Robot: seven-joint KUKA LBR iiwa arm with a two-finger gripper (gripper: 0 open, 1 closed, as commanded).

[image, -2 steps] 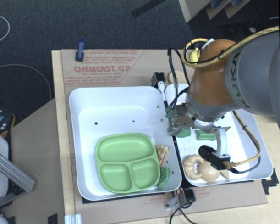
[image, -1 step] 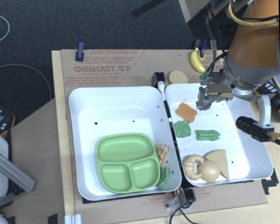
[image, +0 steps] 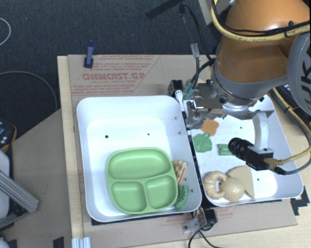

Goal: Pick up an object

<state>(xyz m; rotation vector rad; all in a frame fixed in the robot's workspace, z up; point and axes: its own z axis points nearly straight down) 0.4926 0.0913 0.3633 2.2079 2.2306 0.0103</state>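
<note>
My gripper [image: 198,112] hangs below the large orange and grey wrist, over the back left part of the right bin [image: 284,142], close to the wall between the bins. Just in front of it lie an orange piece [image: 210,126], a green leafy piece [image: 202,142] and a small green piece [image: 224,150]. Nearer the front of that bin sit a tan pretzel-shaped bun [image: 215,182], a round tan roll [image: 234,190] and a flat beige slice [image: 245,172]. I see nothing held.
The left bin [image: 94,128] holds a green divided plate [image: 142,180], with tan sticks [image: 180,170] and a dark green item [image: 182,196] wedged at its right side. A black cylinder [image: 244,150] with a cable sticks out from the arm over the right bin.
</note>
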